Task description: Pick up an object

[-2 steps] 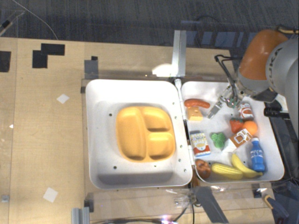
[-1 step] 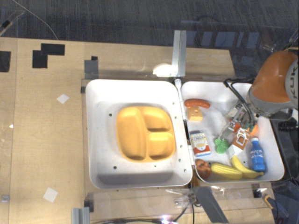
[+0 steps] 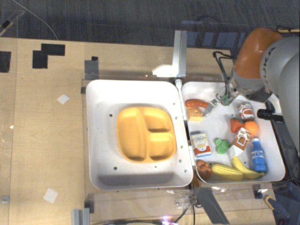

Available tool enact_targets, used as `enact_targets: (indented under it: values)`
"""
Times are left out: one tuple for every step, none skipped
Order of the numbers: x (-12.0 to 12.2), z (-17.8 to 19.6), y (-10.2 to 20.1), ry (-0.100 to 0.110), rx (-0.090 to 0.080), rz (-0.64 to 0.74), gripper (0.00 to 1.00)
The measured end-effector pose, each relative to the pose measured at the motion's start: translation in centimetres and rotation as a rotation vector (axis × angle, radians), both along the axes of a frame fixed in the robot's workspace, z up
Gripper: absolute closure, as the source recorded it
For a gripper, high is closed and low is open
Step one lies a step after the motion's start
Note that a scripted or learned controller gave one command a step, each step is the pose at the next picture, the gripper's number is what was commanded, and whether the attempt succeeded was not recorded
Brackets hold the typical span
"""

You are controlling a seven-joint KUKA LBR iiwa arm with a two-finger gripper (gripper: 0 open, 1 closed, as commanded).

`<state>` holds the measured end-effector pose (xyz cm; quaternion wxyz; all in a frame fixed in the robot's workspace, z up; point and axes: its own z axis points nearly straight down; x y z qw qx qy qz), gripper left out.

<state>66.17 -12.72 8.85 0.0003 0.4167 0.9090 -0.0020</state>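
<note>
Camera view: the arm [image 3: 262,60] comes in from the upper right of the frame, and its gripper [image 3: 224,99] hangs low over the upper part of the right bin [image 3: 279,170]. Nothing is seen between its tips, and whether the claw is open or closed cannot be told at this size.

The step in hand looks like the approach, before any grasp. The nearest candidate is the orange-and-cream food item [image 3: 196,108] at the upper left of that bin, just beside the gripper on its left. Its long axis runs roughly left to right across the frame, one end pointing toward the gripper.

The next move would call for a short shift left and a descent, with the claw straddling the item's short side.

Lower in the bin lie a banana [image 3: 238,169], long axis left to right, and a blue bottle [image 3: 258,156] lying up-down. The left bin [image 3: 98,125] holds a yellow tray [image 3: 145,132].
</note>
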Motion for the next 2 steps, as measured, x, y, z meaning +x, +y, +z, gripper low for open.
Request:
enact_targets:
  values:
    - [0.1,0.0,-0.9,0.01,-0.002,0.348,0.0]
    - [-0.4,0.3,0.8,-0.009,0.001,0.518,0.0]
